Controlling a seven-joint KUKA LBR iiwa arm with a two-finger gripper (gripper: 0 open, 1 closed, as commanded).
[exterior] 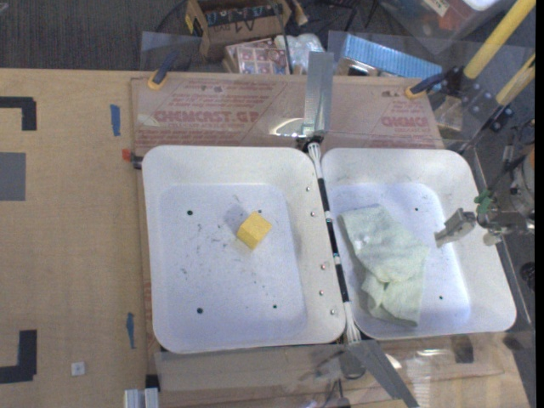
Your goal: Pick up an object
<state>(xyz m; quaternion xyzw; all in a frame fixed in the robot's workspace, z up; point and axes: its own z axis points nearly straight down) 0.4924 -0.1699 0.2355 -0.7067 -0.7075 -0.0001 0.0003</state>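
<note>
A small yellow block (253, 229) lies near the middle of the left white bin (170, 313). A crumpled pale green cloth (389, 263) is spread across the floor of the right white bin (476, 313), from its centre toward the front. My gripper (457, 226) reaches in low over the right bin's right side. It sits just to the right of the cloth and apart from it, with nothing seen in its hold.
A metal divider clamp (318, 100) stands at the back between the two bins. Cardboard sheets (221, 113) lie behind the bins, with boxes and clutter (255, 32) beyond. Yellow bars (501, 24) cross the upper right corner.
</note>
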